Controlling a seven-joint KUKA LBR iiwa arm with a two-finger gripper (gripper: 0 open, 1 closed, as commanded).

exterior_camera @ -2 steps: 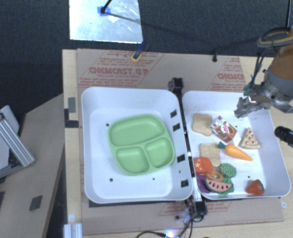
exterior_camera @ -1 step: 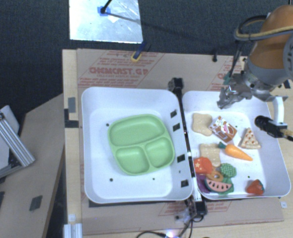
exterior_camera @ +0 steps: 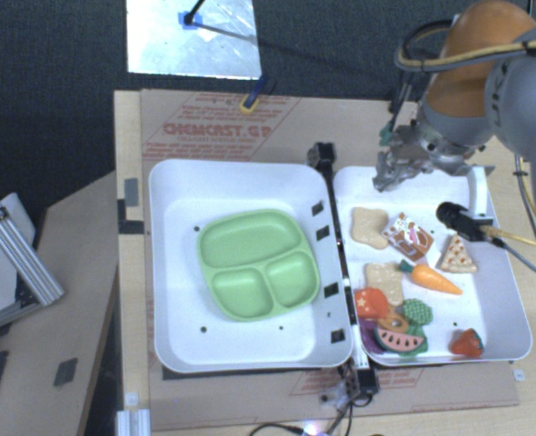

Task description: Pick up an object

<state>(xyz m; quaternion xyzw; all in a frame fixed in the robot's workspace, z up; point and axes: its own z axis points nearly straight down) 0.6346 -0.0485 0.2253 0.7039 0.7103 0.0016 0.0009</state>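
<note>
At the near edge of the right bin (exterior_camera: 513, 334), a watermelon slice (exterior_camera: 401, 341) and a strawberry (exterior_camera: 466, 341) are seen. Farther in, a carrot (exterior_camera: 434, 279) and a toast piece (exterior_camera: 370, 226) are lying. Above the far end, the pincer (exterior_camera: 392, 176) is hanging; nothing is seen between its fingers, and how far it is open cannot be told.

Even, fairly bright overhead light, white bins (exterior_camera: 241, 180) nearly washed out, strong glare on the reflective sheet (exterior_camera: 193, 25) at top, soft short shadows cast under the toy food, dark backdrop underexposed, overall slight softness, fine detail blurred, arm (exterior_camera: 486, 71) mildly smeared
</note>
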